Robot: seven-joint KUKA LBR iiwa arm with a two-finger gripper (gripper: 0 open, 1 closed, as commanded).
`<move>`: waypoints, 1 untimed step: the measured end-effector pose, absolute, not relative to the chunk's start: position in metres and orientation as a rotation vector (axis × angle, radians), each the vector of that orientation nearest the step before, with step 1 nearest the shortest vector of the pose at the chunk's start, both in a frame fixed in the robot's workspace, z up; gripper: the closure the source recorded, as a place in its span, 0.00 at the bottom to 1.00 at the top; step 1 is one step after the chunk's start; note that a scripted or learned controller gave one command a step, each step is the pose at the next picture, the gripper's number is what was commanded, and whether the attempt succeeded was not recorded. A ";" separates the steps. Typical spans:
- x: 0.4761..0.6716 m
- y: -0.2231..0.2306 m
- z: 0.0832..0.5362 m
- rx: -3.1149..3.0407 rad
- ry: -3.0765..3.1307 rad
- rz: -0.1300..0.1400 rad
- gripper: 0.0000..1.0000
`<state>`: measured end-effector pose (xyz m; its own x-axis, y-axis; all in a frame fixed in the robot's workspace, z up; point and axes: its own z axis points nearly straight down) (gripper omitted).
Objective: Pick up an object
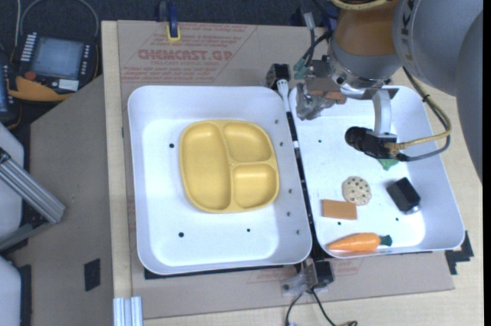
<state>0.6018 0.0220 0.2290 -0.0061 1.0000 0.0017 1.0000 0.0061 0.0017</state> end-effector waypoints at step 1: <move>0.596 0.086 0.228 2.214 2.230 0.003 1.00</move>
